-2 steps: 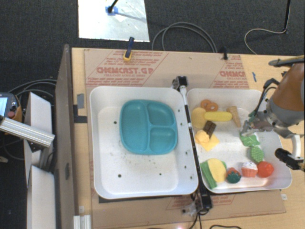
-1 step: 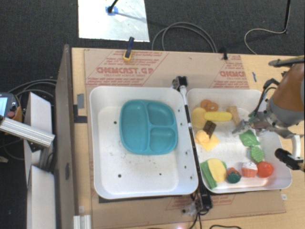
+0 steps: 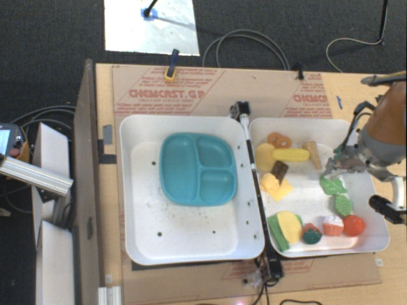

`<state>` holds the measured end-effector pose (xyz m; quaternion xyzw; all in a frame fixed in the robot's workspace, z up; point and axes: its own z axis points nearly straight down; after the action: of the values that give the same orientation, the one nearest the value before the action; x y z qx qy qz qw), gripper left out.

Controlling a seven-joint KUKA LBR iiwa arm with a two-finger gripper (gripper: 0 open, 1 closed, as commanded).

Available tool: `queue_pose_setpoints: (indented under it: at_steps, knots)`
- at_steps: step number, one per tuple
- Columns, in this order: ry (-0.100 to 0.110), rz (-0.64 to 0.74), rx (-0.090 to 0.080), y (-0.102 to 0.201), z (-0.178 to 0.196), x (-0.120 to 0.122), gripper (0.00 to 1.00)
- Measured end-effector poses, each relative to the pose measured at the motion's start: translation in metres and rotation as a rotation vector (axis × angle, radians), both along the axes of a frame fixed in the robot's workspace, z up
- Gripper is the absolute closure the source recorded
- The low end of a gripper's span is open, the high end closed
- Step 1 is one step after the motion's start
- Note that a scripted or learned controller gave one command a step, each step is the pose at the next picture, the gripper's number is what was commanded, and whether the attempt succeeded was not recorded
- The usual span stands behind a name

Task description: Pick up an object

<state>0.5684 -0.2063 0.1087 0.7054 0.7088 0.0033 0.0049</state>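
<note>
From my remote station I see the arm reaching in from the right, its gripper (image 3: pixel 337 164) low over the right white bin (image 3: pixel 367 246), just above a green leaf-shaped plastic piece (image 3: pixel 332 185). I cannot tell whether it is apart or together, and nothing is visibly held.

The right bin holds small toy foods: an orange pretzel-like ring (image 3: pixel 278 140), a yellow corn-shaped piece (image 3: pixel 290 154), a tan wafer stick (image 3: pixel 313 154), a dark brown chocolate block (image 3: pixel 280 169), a pale yellow chunk (image 3: pixel 276 185), a second green textured piece (image 3: pixel 343 204), a red tomato (image 3: pixel 354 225), a pink cupcake (image 3: pixel 331 224) and a green-and-yellow taco-like piece (image 3: pixel 286 227).

The left white bin (image 3: pixel 143 234) carries a teal plastic divided plate (image 3: pixel 198 169).
</note>
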Motion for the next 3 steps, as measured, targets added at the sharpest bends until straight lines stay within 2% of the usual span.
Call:
queue_pose_setpoints:
  at_steps: [1, 2, 3]
  knots:
    - [0.001, 0.000, 0.000, 0.000, 0.000, 0.000, 0.00]
    - [0.010, -0.001, 0.001, 0.000, -0.025, 0.001, 0.00]
    - [0.002, 0.001, -0.001, -0.001, -0.011, 0.004, 1.00]
